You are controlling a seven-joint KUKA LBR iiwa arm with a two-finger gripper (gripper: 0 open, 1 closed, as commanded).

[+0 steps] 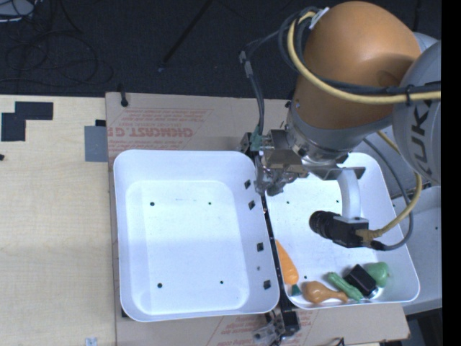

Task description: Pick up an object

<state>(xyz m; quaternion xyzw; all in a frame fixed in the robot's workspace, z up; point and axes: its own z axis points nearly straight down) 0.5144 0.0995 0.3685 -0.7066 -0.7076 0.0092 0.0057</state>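
Note:
My gripper (273,181) hangs over the upper left corner of the right bin (403,265), close to the wall shared with the left bin (180,294). The big orange band of the arm (356,42) covers much of the right bin's back part. The objects lie together in the right bin's front corner: an orange carrot (287,264) against the dividing wall, a tan-orange piece (321,291), a green stick (344,286), a black block (361,280) and a green round piece (377,271). They sit well in front of the gripper, apart from it.
A black cylinder (333,227) with a yellow cable hangs off the arm over the middle of the right bin. Both bins rest on a cardboard sheet (180,121) on the bench. Black clips (260,246) line the wall between the bins.

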